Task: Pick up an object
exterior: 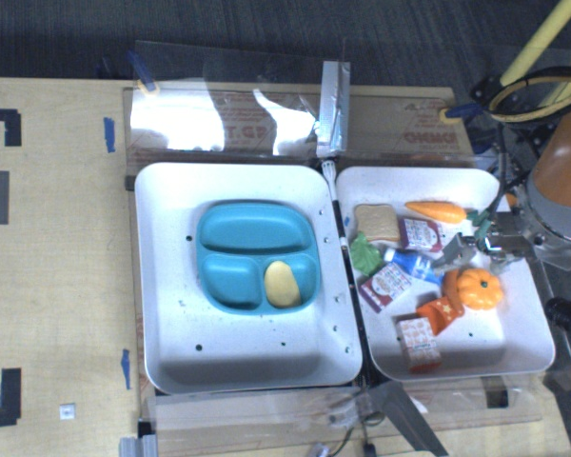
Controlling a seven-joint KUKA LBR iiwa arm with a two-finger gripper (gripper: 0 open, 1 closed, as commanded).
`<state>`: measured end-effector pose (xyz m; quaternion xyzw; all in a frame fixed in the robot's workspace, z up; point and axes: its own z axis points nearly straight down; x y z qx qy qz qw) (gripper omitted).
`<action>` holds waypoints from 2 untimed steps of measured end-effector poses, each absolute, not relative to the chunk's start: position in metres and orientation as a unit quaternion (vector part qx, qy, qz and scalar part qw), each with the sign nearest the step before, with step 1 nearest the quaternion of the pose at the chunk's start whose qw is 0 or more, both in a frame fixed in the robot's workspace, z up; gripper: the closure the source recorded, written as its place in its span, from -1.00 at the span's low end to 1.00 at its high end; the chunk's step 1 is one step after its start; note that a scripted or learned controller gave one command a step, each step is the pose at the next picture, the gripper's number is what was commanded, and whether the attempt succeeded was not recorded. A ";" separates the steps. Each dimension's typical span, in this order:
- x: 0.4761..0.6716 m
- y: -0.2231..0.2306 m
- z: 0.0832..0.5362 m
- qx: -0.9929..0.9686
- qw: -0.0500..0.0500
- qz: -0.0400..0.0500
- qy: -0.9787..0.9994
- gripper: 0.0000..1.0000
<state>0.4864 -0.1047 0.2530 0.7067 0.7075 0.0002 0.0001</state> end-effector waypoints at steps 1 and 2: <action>0.549 -0.144 0.135 0.702 -0.005 -0.003 0.712 -1.00; 0.574 -0.150 0.087 0.666 0.001 0.001 0.746 -1.00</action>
